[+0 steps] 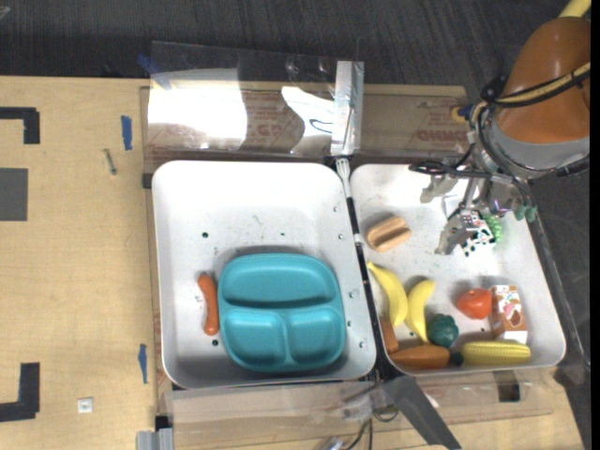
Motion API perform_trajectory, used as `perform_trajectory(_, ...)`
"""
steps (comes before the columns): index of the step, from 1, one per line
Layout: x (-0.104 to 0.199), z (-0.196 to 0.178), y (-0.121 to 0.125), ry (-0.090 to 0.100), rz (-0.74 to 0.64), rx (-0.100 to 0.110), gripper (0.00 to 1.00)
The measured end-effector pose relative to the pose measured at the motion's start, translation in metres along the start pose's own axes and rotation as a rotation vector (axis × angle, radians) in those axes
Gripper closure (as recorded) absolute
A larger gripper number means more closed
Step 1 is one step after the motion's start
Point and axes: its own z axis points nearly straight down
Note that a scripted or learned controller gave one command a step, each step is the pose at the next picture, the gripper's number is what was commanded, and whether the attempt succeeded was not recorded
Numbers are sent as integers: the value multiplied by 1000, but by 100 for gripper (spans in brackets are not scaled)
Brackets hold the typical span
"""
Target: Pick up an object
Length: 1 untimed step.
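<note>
My gripper [457, 228] hangs over the upper middle of the right bin [548, 279], under the grey wrist with the orange band [553, 59]. A small black, white and green toy [482, 233] lies right beside the gripper's tip; I cannot tell whether they touch. A hot dog bun [387, 232] lies to the gripper's left. Along the near side of this bin lie two bananas [397, 292], a red fruit [474, 302], a small carton [508, 309], a green piece [442, 329], an orange carrot [420, 354] and a yellow corn cob [495, 352].
The left bin [178, 214] holds a teal divided plate [279, 315] and an orange sausage [209, 304] at the plate's left. A rim [351, 223] divides the two bins. Clear plastic sheeting [281, 111] stands behind the bins.
</note>
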Motion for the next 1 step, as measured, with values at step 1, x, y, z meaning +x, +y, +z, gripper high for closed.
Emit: perform_trajectory(1,22,115,1,-7,-41,1,0)
